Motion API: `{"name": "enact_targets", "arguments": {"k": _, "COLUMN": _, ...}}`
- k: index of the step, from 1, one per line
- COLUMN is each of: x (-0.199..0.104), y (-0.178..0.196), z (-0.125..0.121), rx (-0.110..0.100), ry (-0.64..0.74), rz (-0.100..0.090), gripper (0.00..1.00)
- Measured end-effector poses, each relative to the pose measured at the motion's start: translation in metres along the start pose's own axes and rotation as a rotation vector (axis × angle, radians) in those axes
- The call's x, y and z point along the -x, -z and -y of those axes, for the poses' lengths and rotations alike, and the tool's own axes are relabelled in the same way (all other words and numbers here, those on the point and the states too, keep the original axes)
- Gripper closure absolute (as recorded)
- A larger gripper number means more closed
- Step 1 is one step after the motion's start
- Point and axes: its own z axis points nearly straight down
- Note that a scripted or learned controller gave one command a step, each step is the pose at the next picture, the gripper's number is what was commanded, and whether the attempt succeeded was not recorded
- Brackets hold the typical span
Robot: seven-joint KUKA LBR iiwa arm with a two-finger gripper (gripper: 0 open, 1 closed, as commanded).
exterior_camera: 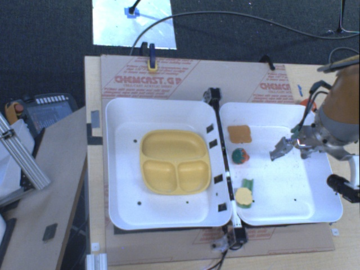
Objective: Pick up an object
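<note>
The right bin (315, 204) holds three small objects: a flat brown toast-like piece (239, 133) near its back left, a red and green round piece (240, 156) below it, and a yellow disc on a green bit (244, 195) near the front left. My gripper (279, 150) hangs over the middle of the right bin, its grey fingers pointing left toward the red and green piece, a short gap away. Nothing shows between the fingers.
The left bin (121, 151) holds a yellow divided plate (174, 161). A black clip-lined divider (220, 151) runs between the bins. The arm's orange band and grey wrist (340, 114) cover the right bin's right side. A black cable runs along the back.
</note>
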Motion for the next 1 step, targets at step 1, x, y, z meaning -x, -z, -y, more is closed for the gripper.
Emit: {"name": "enact_targets", "arguments": {"k": 1, "x": -0.0003, "y": 0.0069, "z": -0.0029, "rx": 0.013, "ry": 0.003, "rz": 0.002, "gripper": 0.00}}
